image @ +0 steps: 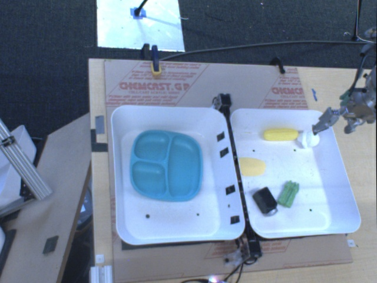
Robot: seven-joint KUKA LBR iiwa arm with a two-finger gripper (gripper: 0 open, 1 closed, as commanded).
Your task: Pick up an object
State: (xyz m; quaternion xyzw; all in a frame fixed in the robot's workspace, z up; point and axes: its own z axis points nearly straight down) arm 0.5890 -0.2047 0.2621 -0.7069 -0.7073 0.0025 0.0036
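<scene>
Bins sit side by side on the bench, left bin (126, 158) and right bin (336, 175), touching along the middle seam. Left one has a teal divided plate (166, 164) lying flat, a bit toward its left half. Right one has all the small stuff: a yellow banana-ish piece (281, 135) near the far wall, a paler yellow lump (252, 167) close to the seam, a black block (265, 200) toward the near side, and a green ridged piece (288, 194) just beside it on the right, the two nearly touching. There's also a small white thing (307, 139) right next to the banana's right end. Gripper (321, 125) comes in from the right edge, over the far right corner of the right bin, tip slanting down toward that white thing and looking like it's touching or just above it, can't tell which. Can't make out how the pincer is set either, too small and blurry. Nothing visibly pinched in it.
</scene>
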